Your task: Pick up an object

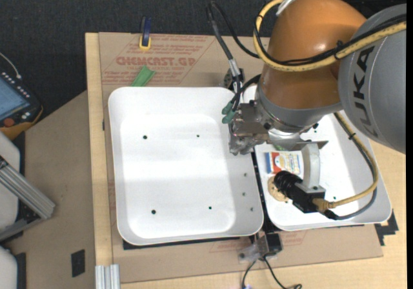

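While the hand [241, 131] sits low at the seam between the two bins, right on the right rim of the left bin [174, 175], you're at the approach step. No pick is visible. The arm [310, 55] covers it from above, so you can't tell whether the hand is wide, narrow or holding anything. A small green bit [228, 109] shows just beside the hand on its far side. It could be loose or it could be hardware, I can't tell. Don't log it as a grasp.

The clearest target is a printed packet [286, 163], white with blue and red print. It lies flat in the right bin [348, 178], near that bin's left wall and just right of the hand. A pale round thing [276, 186] sits at the packet's near edge, half hidden. I can't identify it.

My read of the next move: shift the hand right, off the rim and over the packet, then come straight down. The packet is flat and close to the wall, so expect a thin grip and a likely slip.

Counts:
- bins: two
- packet: one
- pale round thing: one
- dark dots on the left bin floor: four
- green strip [142, 77] on the cardboard sheet [187, 62]: one
- blue clamp [146, 31] at the sheet's far edge: one
- worktop [68, 171] under it all: one
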Tool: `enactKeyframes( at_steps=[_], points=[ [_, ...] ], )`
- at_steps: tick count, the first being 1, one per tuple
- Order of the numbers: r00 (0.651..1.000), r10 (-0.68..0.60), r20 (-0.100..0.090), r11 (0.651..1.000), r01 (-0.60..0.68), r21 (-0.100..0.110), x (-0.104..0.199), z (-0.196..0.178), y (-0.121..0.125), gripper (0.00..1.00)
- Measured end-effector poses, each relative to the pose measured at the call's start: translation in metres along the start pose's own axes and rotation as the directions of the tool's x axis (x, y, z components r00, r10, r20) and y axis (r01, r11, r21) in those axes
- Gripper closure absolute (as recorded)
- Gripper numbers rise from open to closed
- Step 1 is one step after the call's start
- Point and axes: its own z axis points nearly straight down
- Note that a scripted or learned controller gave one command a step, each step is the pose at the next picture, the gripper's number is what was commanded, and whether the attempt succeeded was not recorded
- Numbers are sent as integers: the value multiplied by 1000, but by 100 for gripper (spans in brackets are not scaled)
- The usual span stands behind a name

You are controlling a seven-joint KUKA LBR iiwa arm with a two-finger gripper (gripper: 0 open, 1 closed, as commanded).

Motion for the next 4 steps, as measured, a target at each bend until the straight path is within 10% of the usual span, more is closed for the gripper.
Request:
enactKeyframes(
  at_steps=[1,2,3,4],
  points=[
    [1000,13,2,1000,-13,-5,-84,5,-2,100],
    [1000,1,0,1000,-1,-16,-53,-56,10,100],
    [1000,-7,-1,1000,7,0,49,-14,-4,100],
    [1000,10,-2,1000,-10,-24,-18,-137,-1,100]
  ],
)
